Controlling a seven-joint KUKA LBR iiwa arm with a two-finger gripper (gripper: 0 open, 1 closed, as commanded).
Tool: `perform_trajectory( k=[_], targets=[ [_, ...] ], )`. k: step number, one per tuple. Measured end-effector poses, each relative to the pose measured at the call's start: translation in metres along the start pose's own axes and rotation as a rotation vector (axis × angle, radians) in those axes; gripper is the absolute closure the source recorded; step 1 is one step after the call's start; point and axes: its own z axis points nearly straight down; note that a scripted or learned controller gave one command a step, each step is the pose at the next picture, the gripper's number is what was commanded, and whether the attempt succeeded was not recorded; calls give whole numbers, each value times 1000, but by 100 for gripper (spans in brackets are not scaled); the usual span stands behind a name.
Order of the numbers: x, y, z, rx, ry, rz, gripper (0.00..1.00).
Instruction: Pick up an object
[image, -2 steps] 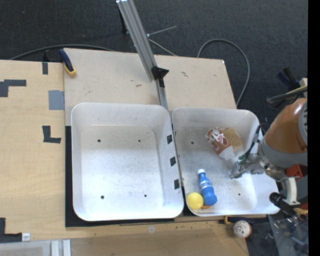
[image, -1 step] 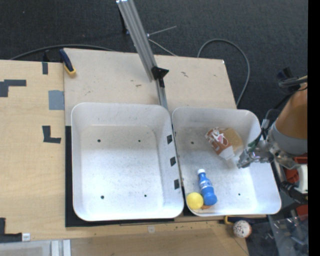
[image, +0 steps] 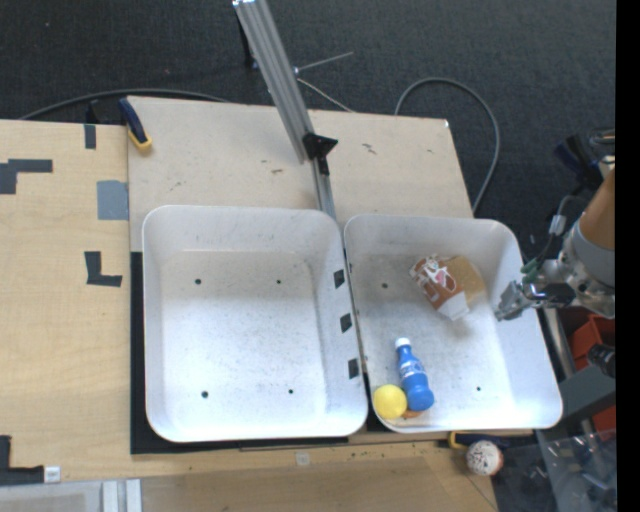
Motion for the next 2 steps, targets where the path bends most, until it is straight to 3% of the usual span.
perform_trajectory(
  k=[1, 2],
  targets=[
    [-1, 0, -64, -2, 0, -1, 100],
    [54, 13, -48, 6, 4, -5, 100]
  ],
)
